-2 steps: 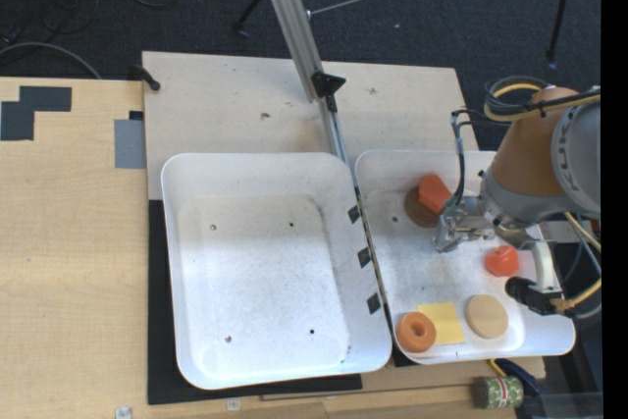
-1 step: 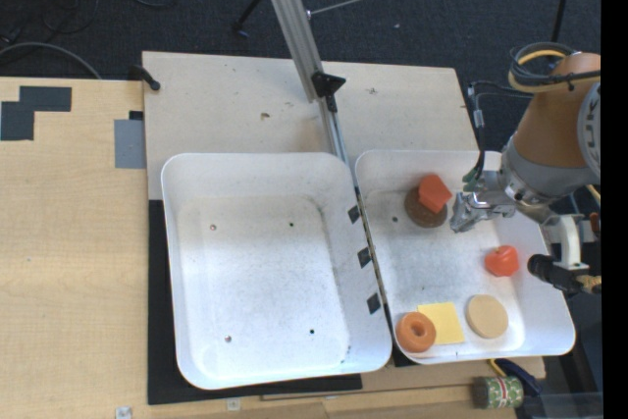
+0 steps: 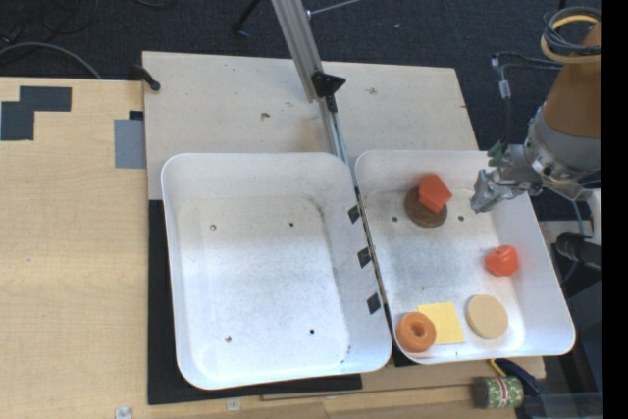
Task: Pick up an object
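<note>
At the near edge of the right bin (image 3: 549, 337) sit three things in a row. An orange ring (image 3: 416, 333) lies in the near left corner. A flat yellow square (image 3: 442, 321) lies just beside it, touching the ring. A round tan disc (image 3: 487, 317) lies next, close to the near right corner.

A bit farther back, near the right edge of this bin, is a small red piece (image 3: 501, 261). It sits alone, apart from the rest.

Farther back still, toward the far left part of the bin, is a red block (image 3: 434, 192). It rests on top of a brown round disc (image 3: 426, 211).

The gripper (image 3: 488, 194) hangs over the far right part of the bin, near the red block but not touching it. I cannot tell if it is spread or closed. Nothing shows between its tips. The grey arm (image 3: 564, 137) with its orange band comes in from the right.

The left bin (image 3: 196, 211) is next to the right bin, with their edges touching. A long silver bar (image 3: 294, 25) leans up from between the bins at the far side.
</note>
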Controlling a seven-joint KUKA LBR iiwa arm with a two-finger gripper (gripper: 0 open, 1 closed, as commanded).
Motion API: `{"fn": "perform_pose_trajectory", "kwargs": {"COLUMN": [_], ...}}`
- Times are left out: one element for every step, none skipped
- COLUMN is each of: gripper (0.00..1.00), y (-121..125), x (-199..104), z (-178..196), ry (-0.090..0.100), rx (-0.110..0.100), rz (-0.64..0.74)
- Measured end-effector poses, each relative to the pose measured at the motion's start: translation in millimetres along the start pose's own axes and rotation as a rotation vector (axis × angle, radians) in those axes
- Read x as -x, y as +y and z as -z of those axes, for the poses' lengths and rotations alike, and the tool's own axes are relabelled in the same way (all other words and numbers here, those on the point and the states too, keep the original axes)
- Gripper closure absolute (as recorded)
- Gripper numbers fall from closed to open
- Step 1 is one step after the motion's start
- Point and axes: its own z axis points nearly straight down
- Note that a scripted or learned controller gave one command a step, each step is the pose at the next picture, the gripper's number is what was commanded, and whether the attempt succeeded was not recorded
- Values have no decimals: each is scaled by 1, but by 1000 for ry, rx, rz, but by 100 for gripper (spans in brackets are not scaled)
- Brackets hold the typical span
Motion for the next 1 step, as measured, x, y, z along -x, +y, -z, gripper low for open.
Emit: {"fn": "perform_pose_trajectory", "kwargs": {"gripper": [100], "y": [1], "x": [1], "z": [31], "ry": [1], "rx": [-3], "rz": [1]}}
